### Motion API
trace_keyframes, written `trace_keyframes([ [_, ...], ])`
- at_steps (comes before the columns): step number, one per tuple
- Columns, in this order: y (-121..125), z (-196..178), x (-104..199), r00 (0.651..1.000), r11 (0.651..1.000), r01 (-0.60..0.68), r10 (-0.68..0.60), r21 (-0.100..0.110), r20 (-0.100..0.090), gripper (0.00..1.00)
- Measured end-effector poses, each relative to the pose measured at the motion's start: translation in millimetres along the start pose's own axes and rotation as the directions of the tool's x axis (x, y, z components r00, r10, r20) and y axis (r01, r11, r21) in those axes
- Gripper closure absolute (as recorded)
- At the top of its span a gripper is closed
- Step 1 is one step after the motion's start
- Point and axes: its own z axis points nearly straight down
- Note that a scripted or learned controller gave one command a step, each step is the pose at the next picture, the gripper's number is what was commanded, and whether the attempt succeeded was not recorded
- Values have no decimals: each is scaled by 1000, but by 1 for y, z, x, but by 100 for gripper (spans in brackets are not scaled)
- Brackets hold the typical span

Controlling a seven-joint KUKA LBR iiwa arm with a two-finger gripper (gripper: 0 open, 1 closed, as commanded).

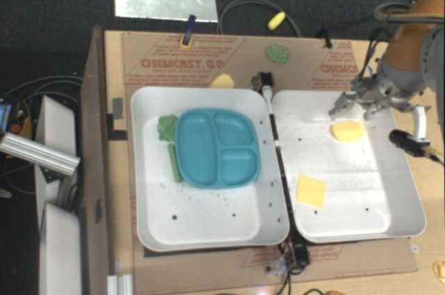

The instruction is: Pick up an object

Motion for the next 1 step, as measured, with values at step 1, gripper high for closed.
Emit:
trace_keyframes([
  [1, -5, 38, 1, 1000, 1000, 2, -2, 1, -1, 0],
])
